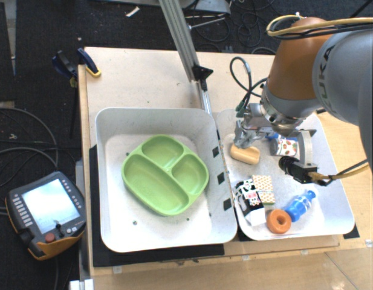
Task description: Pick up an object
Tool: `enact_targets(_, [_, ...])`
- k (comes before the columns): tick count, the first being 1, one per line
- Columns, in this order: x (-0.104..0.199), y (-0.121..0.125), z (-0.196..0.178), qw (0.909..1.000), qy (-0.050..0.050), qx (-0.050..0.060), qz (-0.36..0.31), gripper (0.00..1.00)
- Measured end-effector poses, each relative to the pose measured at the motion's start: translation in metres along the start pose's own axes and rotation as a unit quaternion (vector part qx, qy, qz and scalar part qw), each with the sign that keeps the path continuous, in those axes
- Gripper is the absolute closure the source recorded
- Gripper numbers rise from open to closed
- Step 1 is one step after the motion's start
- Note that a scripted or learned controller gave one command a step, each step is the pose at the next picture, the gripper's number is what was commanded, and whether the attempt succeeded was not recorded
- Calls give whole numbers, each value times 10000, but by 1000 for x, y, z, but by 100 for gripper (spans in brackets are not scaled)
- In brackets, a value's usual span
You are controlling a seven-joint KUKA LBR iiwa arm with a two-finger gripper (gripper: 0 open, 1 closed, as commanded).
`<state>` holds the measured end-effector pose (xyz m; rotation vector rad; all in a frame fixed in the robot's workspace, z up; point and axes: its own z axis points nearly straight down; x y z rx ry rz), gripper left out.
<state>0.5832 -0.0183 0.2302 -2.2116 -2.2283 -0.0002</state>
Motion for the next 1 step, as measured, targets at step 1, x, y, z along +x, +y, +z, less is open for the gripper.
enact_targets(1, [65,3,2,10000,5,-5,-11,100])
